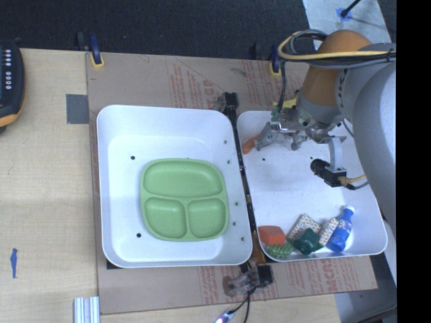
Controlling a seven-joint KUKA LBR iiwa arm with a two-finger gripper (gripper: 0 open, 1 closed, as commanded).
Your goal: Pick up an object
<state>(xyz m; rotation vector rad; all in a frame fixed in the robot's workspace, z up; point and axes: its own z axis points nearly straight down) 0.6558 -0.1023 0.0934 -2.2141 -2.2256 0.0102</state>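
1. A dark handheld device with an orange edge (9, 86) lies at the far left edge of the worktop (47, 200).
2. The left bin (114, 123) holds one item — a green divided plate (183, 198) with three compartments, lying flat near the bin's centre.
3. The right bin (283, 194) sits just beside the left bin; their rims meet along the middle.
4. An orange object (248, 145) lies at the right bin's upper left corner, close to the rim and partly hidden.
5. A cluster of objects rests along the right bin's lower edge: an orange-red block (272, 235), a green netted item (281, 250), a dark green object (309, 241), checkered packets (302, 226) and a blue bottle with a white label (341, 230).
6. The gripper (277, 137) hangs over the right bin's upper part — well apart from the lower cluster, near the orange object. Whether the jaws are spread or pressed together cannot be told, and nothing is seen between them.
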